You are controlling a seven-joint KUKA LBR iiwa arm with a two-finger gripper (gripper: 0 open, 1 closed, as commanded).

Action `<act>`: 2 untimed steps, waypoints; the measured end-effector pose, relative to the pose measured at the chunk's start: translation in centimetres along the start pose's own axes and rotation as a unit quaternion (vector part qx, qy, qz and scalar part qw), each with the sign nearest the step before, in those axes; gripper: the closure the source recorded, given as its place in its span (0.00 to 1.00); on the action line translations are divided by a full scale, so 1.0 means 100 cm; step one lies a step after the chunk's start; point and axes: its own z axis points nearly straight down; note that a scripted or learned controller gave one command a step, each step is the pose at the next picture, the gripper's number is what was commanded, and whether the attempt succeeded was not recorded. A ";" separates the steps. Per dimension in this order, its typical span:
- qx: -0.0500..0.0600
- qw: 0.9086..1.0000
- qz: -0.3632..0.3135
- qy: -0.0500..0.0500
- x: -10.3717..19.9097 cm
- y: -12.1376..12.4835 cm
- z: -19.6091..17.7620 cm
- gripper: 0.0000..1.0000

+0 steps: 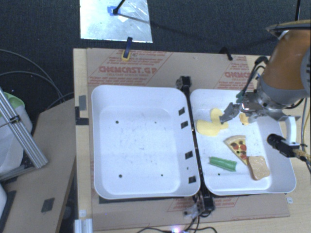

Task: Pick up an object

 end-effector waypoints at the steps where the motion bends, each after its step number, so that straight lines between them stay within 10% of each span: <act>1: 0.004 1.000 0.005 -0.001 -0.080 -0.010 0.110 0.00; 2: -0.001 1.000 -0.002 0.000 -0.043 0.030 0.137 0.00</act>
